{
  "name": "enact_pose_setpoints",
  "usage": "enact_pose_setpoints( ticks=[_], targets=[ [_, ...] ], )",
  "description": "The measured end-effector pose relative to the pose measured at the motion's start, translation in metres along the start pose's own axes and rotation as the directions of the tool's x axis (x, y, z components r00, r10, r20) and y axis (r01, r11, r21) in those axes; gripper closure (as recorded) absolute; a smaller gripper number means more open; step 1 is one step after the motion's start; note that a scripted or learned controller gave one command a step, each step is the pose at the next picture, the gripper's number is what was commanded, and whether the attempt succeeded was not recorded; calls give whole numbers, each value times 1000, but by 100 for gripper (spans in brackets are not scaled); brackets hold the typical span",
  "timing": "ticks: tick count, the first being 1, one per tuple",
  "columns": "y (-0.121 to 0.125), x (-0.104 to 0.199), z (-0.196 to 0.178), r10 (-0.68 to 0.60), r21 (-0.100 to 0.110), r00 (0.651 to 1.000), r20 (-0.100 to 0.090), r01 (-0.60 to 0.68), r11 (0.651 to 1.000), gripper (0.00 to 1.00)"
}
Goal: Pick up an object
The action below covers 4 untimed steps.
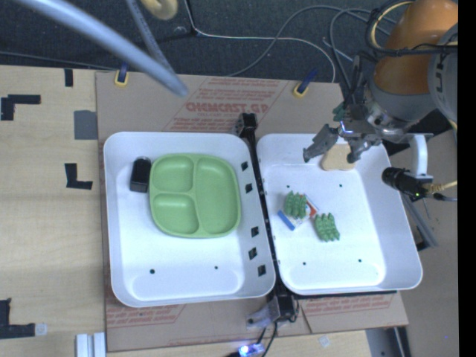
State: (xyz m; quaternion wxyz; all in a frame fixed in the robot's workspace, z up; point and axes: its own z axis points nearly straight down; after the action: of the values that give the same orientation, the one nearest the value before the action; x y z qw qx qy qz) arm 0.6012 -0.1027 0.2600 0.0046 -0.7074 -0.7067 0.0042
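Observation:
My gripper (336, 149) hangs over the far edge of the right bin (372, 270), its two dark fingers spread open. A pale tan flat object (338, 159) lies in the bin's far corner right below and between the fingers, not lifted. Nearer the bin's middle lie a green studded piece (296, 204), a second green studded piece (326, 227), a small blue piece (286, 219) and a thin red piece (311, 207).
The left bin (178, 281) holds a green sectioned plate (195, 195) and a small black block (140, 175) at its left. A black divider clip strip (256, 199) runs between the bins. Cables lie behind the bench at the top.

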Motion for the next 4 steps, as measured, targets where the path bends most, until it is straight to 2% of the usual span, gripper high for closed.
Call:
enact_pose_setpoints(
  ticks=[1, 2, 4],
  targets=[
    [2, 0, -6, -2, -11, 1000, 1, 2, 1000, 0],
    [4, 0, 37, -2, -7, 1000, 2, 2, 1000, 0],
    [-11, 7, 136, -2, -6, 1000, 1, 2, 1000, 0]
  ],
)
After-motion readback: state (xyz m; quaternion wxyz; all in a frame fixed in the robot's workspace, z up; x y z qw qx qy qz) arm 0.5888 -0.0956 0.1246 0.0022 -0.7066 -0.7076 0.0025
